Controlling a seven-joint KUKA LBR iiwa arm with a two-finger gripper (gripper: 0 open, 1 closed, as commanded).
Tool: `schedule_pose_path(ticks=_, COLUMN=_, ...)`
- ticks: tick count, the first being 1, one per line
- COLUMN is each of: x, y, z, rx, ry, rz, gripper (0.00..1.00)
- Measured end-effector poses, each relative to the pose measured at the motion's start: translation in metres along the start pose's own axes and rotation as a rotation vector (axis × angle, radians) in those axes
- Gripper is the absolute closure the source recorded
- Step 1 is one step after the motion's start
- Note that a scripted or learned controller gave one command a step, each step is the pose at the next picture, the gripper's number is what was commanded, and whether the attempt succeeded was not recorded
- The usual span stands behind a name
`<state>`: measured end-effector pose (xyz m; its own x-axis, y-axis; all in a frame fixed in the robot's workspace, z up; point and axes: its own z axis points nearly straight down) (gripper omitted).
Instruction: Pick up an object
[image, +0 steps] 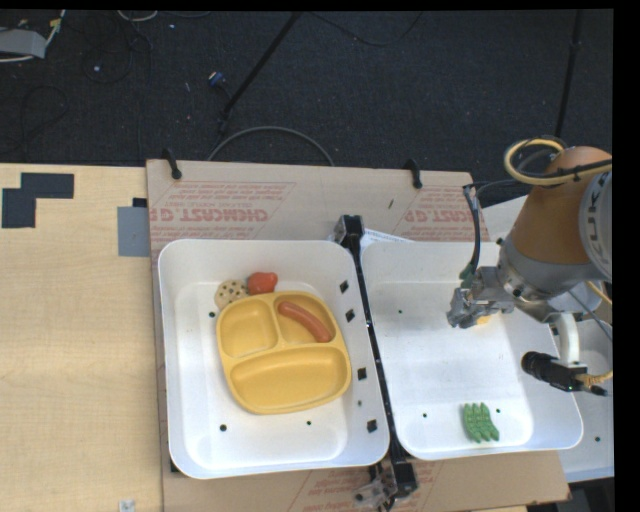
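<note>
You have two white bins on the bench: the left bin (185, 400) and the right bin (420, 400), meeting along a black divider. Filling much of the left bin is a yellow tray (285, 385) with compartments; a sausage (306, 319) lies in its compartment at about one o'clock, and just off the tray's rim at eleven o'clock sit a small red piece (262, 283) and a speckled cookie (229, 292). In the right bin, a small green vegetable (480, 422) lies alone at about five o'clock, with bare floor around it. It is the likeliest target: it looks light, ribbed and probably soft plastic, so take it across its narrow width, squarely, or it may squirt out. The arm comes in from three o'clock, its orange band above the wrist, and the gripper (470, 310) hangs over the right bin's middle, toward twelve o'clock from the vegetable and well apart from it. You cannot tell its state from here; nothing is visibly held.
</note>
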<state>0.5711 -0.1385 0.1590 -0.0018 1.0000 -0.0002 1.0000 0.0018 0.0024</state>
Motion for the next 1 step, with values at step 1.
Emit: schedule_pose_path(ticks=1, x=-0.0012, y=-0.0083, z=-0.0579, rx=0.0, ry=0.0, rz=0.001, gripper=1.0)
